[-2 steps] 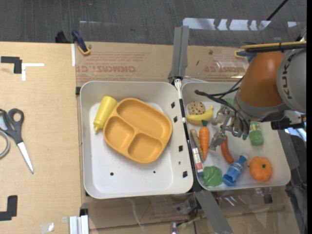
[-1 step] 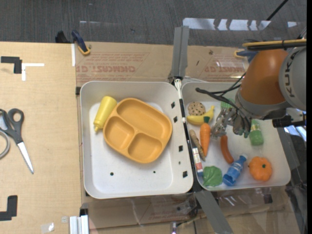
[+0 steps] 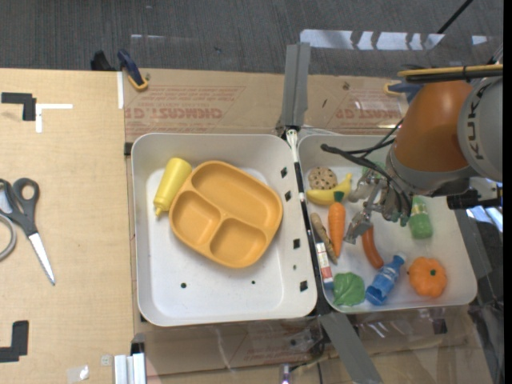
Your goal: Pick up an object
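The gripper (image 3: 370,214) is seen low over the middle of the right bin (image 3: 460,294), whether the claw is open or closed can't be told tbh. A carrot (image 3: 337,229) and a red chili (image 3: 371,250) are found just beside it. A small pumpkin (image 3: 427,278) and blue bottle (image 3: 386,281) are parked by the bin's near edge. Over in the left bin (image 3: 160,294), an orange tray (image 3: 222,212) is laid near the far edge with a yellow bottle (image 3: 170,184) touching its left side.
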Motion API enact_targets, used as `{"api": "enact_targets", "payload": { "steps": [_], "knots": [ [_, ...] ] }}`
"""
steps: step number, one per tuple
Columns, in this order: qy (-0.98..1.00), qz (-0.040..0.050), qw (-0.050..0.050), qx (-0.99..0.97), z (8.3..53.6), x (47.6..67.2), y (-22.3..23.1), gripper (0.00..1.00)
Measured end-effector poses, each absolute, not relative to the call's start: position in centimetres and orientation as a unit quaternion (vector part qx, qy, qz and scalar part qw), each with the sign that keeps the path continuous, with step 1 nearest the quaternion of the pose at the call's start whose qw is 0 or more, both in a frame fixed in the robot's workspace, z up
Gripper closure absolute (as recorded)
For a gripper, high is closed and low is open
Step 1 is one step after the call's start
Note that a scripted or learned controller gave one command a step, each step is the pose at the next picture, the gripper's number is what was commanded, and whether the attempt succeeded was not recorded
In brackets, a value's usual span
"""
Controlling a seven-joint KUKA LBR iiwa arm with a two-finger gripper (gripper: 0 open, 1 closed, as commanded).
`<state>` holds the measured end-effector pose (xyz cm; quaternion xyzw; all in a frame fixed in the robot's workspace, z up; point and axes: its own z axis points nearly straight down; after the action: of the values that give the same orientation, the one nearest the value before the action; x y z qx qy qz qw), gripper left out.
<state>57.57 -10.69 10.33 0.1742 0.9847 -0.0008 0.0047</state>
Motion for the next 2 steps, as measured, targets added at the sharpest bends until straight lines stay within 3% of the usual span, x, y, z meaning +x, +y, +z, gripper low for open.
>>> {"api": "enact_targets", "payload": {
  "steps": [1, 2],
  "knots": [
    [0.985, -0.0014, 0.007, 0.173, 11.32, 57.69, -10.71, 1.00],
    [0.985, -0.0012, 0.007, 0.173, 11.32, 57.69, -10.68, 0.00]
  ]
}}
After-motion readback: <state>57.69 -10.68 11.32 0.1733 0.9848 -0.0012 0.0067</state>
